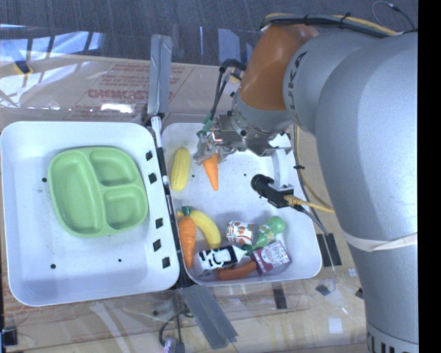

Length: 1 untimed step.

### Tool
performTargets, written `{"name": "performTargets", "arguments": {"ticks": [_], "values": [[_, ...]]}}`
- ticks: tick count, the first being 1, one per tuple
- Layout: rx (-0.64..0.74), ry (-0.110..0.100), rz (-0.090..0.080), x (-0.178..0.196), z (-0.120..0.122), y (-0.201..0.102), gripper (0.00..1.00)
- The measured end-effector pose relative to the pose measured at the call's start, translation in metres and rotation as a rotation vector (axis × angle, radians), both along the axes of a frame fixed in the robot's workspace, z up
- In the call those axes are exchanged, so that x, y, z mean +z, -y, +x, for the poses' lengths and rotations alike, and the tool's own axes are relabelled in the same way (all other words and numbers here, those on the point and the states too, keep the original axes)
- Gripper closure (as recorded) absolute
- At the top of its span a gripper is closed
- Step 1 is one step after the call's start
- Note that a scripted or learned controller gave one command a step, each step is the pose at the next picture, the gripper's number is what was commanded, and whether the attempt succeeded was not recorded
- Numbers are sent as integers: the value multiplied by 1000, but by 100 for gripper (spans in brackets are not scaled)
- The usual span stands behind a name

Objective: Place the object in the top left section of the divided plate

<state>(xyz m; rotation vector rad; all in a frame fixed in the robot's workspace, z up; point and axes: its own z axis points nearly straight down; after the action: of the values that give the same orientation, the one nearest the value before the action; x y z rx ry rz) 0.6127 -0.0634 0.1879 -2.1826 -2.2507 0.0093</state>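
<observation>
Arm: the grey KUKA arm with the orange band (275, 57) reaches in from 3 o'clock and fills the right side of the view, its wrist over the upper part of the right bin.
Gripper: the two-finger gripper (208, 147) hangs at about 12 o'clock in the right bin; its fingers are clenched on the thick end of a small orange plastic carrot (212, 171), whose tip points toward 6 o'clock.
Plate: the light green divided plastic plate (97, 190) lies in the shallow white left bin (29, 271), well apart from the held carrot; its top left section sits toward 11 o'clock of the plate.
Right bin: the shallow white right bin (298, 230) holds the other toys.
Corn: a yellow plastic corn cob (180, 168) lies just beside the held carrot, at its 9 o'clock.
Lower toys: toward 6 o'clock of the right bin lie a second orange carrot with a green top (187, 240), a yellow plastic banana (206, 227) touching it, a small black-and-white carton (217, 257), a reddish sausage (237, 271), and a maroon packet (272, 257).
</observation>
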Motion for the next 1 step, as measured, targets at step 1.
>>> {"name": "performTargets", "arguments": {"ticks": [1], "values": [[-65,3,-1,35,44,2,100]]}}
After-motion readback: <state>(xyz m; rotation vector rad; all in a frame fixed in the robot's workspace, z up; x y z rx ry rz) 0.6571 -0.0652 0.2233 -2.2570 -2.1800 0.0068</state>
